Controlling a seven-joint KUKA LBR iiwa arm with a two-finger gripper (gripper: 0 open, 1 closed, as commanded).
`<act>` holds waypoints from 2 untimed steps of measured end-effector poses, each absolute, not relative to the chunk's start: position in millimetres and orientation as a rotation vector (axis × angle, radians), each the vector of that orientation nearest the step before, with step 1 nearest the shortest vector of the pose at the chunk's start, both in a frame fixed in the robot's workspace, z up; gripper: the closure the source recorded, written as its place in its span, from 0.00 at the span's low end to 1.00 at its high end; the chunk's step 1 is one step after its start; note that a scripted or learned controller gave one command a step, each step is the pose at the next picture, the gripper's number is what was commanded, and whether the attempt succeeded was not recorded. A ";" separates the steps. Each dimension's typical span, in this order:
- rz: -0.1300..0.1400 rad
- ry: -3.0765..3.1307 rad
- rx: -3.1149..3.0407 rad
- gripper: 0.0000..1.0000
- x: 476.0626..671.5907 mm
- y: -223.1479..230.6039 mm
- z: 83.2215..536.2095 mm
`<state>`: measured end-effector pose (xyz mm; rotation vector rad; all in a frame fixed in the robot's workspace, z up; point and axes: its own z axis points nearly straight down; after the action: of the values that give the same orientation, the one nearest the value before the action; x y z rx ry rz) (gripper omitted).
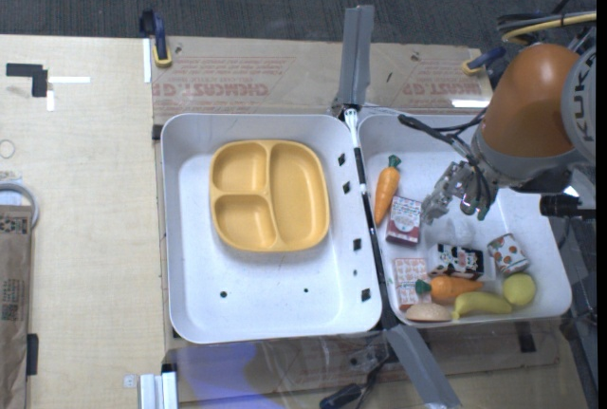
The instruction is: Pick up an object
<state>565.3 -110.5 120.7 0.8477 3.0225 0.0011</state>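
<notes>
A: Camera view first, working outward from the gripper (457, 192) as the landmark. What is nearest it?

B: The small red-and-white packet (405, 220), just beside the gripper on the side toward the left bin and a little toward the camera. Nothing sits between the fingers, and they look spread apart, so the claw is open and carrying nothing, poised over the right bin (555, 241).

A: So which object does the next move turn on?

B: My guess is the packet, as it is closest. Its long axis runs roughly front to back in the bin. The carrot (386, 190) is a bit farther the same way, long axis nearly upright in the picture, leafy end away from the camera.

A: And farther out?

B: Toward the camera from the gripper: a black-and-white box (460, 260), a small patterned carton (507, 254), a second carrot (454, 287), a lemon (519, 288) and a banana (482, 305) along the front wall. Farthest, across the divider, a yellow divided plate (270, 195) lies in the left bin (190, 274).
</notes>
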 end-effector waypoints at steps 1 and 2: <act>0.001 3.018 0.861 1.00 554.3 -73.2 192.1; 0.000 2.982 0.983 1.00 555.8 -88.2 197.6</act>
<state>555.8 -88.2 197.6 0.9829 2.9822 0.0000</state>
